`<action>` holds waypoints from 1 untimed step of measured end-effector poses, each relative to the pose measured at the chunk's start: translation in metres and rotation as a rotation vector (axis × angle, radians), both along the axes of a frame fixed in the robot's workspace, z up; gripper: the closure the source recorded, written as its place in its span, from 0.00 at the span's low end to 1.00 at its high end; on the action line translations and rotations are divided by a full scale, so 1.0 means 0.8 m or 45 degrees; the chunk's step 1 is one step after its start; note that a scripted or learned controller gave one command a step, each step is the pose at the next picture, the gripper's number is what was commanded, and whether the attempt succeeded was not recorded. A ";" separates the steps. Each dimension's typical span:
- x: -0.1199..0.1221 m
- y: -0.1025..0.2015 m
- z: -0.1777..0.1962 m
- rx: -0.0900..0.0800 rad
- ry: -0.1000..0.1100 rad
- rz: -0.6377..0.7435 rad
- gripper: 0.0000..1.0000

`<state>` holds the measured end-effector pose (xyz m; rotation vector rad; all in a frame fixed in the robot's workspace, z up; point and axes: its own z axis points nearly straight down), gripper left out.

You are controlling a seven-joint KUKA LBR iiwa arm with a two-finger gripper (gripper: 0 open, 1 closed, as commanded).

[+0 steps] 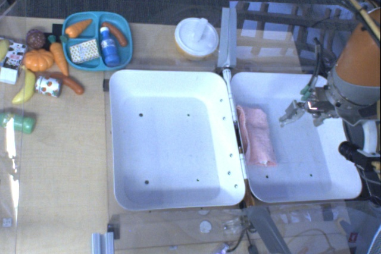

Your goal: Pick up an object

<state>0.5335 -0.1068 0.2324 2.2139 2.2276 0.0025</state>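
In the right bin (333, 187), to the left of the fingers and a little lower, lies a pink folded cloth (256, 135) along the bin's left wall. It looks soft, light and limp — best pinched at a raised fold near its middle. The gripper (296, 111) hovers apart from it; its fingers are spread, grasping nothing.

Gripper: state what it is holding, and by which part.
Nothing. The gripper hangs above the right white bin, apart from the pink folded cloth lying by that bin's left wall.
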 end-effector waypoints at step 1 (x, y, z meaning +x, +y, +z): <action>0.004 0.018 -0.164 -0.003 -0.013 0.141 0.00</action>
